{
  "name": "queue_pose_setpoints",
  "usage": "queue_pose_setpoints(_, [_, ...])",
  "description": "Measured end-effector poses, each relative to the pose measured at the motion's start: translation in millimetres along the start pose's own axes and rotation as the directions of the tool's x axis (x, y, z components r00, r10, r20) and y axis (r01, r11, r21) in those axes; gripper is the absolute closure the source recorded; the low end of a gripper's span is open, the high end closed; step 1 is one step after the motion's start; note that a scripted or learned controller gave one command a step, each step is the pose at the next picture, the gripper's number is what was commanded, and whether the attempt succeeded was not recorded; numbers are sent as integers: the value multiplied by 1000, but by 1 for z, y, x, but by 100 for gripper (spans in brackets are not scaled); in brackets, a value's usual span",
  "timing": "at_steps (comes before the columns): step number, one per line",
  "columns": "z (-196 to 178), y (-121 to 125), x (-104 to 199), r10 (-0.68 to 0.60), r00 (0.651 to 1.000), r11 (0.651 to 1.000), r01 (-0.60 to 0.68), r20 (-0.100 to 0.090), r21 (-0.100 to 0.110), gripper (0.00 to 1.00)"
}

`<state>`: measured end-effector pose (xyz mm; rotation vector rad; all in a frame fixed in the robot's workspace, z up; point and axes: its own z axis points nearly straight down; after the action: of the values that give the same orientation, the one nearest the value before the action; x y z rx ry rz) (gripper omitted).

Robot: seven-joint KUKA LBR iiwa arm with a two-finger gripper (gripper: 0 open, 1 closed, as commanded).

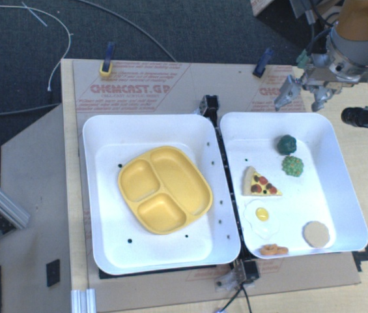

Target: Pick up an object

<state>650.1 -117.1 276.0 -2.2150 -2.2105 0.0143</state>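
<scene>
Gripper [303, 96] positioned at upper right of frame, above the far rim of the right bin [340, 168]; fingers [284, 96] spread wide, holding and touching nothing. Lying in the right bin: dark green ball [286, 144], broccoli floret [292, 166], pizza slice [259, 184], fried egg [262, 214], round cookie [316, 233]. Resting in the left bin [99, 175]: yellow divided plate [164, 188].

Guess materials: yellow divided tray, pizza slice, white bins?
Yellow divided tray: likely moulded plastic, matte with a soft sheen; uniform colour, rounded compartment walls. Pizza slice: looks like a toy, plastic or rubber; flat saturated colours, crisp edges; can't tell which. White bins: probably thin formed plastic, semi-gloss; rounded corners, rolled rims.
</scene>
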Motion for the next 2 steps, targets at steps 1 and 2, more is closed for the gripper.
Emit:
queue_pose_setpoints(1, [-8, 2, 0, -2, 1000, 1000, 2, 2, -13, 0])
queue_pose_setpoints(2, [36, 2, -6, -1, 1000, 1000, 1, 1, -9, 0])
